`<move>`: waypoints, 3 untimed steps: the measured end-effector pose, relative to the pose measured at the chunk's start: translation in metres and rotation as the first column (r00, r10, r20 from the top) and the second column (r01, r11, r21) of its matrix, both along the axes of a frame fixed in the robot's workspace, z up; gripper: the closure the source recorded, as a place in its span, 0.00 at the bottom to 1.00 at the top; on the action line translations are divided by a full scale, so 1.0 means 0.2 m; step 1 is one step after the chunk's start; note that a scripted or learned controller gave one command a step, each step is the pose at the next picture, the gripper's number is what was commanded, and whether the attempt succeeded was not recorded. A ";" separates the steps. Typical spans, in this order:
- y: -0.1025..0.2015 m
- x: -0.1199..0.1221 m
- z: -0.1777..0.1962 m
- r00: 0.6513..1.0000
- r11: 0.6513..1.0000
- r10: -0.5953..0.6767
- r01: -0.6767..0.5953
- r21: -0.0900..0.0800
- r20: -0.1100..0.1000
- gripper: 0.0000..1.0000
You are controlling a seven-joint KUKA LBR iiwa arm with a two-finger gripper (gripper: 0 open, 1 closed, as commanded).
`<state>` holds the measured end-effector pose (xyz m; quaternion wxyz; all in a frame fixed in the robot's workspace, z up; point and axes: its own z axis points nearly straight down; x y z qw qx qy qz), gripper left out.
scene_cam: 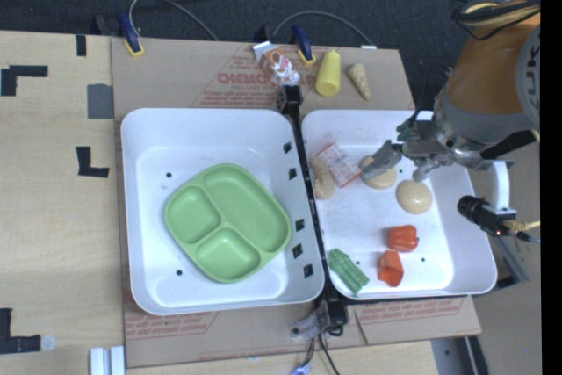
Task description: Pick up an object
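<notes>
Hand (pixel 399 164) low in right bin (pixel 457 277), near its far edge, fingers spread, straddling tan round piece (pixel 380 178) — likely chosen target, nothing pinched yet. Second tan ball (pixel 414 197) just beside. Green divided plate (pixel 227 221) sits in left bin (pixel 149 145).

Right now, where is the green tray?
The green tray lies in the left bin, near its middle, across the divider from the right bin that holds the food items.
</notes>
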<state>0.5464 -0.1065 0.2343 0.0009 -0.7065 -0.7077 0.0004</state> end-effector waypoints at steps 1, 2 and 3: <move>-0.32 -0.13 -0.43 1.000 1.000 -0.002 0.002 -0.001 -0.001 0.00; -0.10 -0.31 -0.74 1.000 1.000 -0.001 0.001 0.000 0.003 0.00; -0.10 -0.31 -0.69 1.000 1.000 -0.002 0.002 -0.002 0.005 1.00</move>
